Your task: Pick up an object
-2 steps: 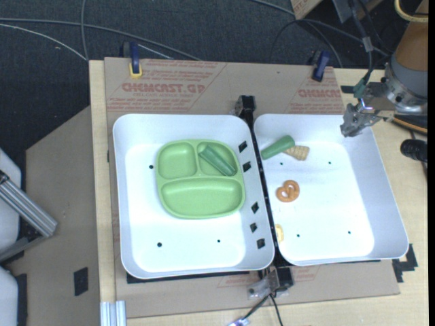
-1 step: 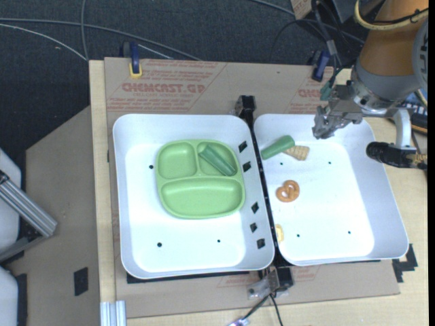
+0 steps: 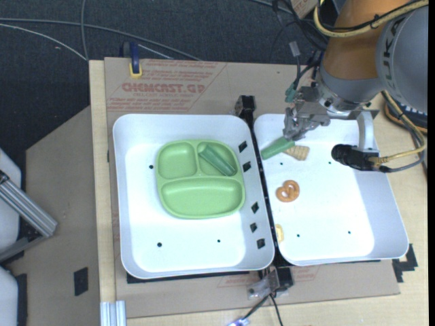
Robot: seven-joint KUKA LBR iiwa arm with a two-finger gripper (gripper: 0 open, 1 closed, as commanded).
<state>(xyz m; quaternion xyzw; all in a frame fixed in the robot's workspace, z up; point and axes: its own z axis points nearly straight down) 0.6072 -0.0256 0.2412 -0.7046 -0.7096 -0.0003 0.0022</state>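
Observation:
My gripper point(image 3: 293, 136) hangs over the upper left part of the right bin point(image 3: 353, 240). Its fingers are shut on one end of a light green stick point(image 3: 275, 149), which slants down to the left toward the divider between the bins. A tan cracker point(image 3: 298, 153) lies on the bin floor just beside and below the fingertips. An orange pretzel point(image 3: 287, 191) rests a little nearer the front. A small yellow bit point(image 3: 279, 233) sits at the bin's left wall.
The left bin point(image 3: 136, 236) holds a green divided plate point(image 3: 200, 179) with a darker green piece point(image 3: 219, 159) in its upper right compartment. A black cable plug point(image 3: 353, 156) juts over the right bin from the right. The arm's body looms above the right bin's back edge.

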